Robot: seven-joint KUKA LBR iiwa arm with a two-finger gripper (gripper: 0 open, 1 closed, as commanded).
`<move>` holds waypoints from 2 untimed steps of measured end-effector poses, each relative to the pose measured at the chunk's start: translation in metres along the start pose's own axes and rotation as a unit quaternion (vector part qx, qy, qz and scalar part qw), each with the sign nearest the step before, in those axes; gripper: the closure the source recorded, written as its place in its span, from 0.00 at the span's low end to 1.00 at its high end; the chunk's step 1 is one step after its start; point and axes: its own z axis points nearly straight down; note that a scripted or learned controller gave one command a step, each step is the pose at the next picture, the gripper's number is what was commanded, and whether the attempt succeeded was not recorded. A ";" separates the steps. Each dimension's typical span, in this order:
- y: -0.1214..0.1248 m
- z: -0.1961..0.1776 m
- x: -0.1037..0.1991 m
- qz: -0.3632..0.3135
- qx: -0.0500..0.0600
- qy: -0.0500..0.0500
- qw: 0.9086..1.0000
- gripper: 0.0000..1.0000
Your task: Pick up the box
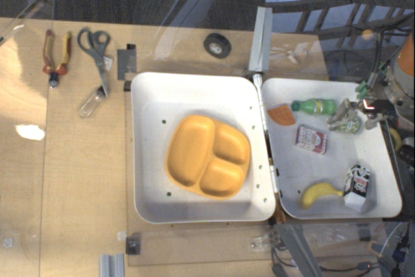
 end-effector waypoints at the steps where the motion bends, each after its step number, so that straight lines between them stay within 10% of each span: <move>1: 0.052 0.045 0.059 -0.039 0.001 0.000 0.999 0.00; 2: 0.070 0.179 0.045 -0.011 -0.010 -0.001 1.000 0.00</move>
